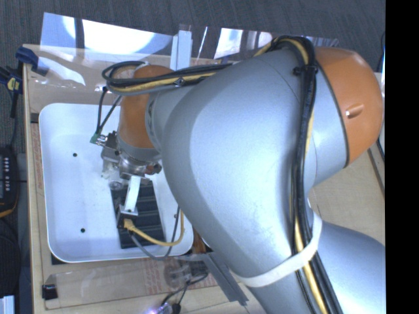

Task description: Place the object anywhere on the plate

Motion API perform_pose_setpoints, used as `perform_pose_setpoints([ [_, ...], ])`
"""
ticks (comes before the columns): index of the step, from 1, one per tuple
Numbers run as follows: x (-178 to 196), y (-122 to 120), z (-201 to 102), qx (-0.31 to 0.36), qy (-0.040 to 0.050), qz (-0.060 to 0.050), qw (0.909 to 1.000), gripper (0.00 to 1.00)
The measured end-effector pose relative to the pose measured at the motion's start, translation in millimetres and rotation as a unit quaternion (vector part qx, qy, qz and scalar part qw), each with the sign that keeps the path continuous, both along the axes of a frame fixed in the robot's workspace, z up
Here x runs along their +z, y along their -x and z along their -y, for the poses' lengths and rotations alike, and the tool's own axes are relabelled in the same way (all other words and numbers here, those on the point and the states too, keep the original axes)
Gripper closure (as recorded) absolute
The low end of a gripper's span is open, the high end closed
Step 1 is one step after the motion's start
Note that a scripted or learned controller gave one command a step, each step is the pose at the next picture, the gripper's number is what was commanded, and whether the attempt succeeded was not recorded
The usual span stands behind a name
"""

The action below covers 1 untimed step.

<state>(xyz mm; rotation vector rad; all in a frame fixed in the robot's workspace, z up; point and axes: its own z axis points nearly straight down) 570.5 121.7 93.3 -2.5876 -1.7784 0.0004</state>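
Note:
My gripper [116,174] hangs low over the right part of the left white bin [62,175], under the orange wrist band. The big grey arm covers the right half of the view and hides the right bin and whatever lies in it. On the bare white floor of the left bin I see two small dark spots, one [74,154] to the left of the gripper and one [83,229] nearer the front. I see nothing between the gripper and the bin floor.
A blue clamp [25,57] sits at the bench's back left corner. A black device [6,175] stands off the bench's left edge. Clear upright panels [111,38] line the back of the bins. The left bin's left half has free room.

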Motion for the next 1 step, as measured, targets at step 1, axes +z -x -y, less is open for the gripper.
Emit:
perform_pose_setpoints([
  [1,0.7,-1.0,-0.4,0.0,-0.0003,0.002,1.0,0.0],
])
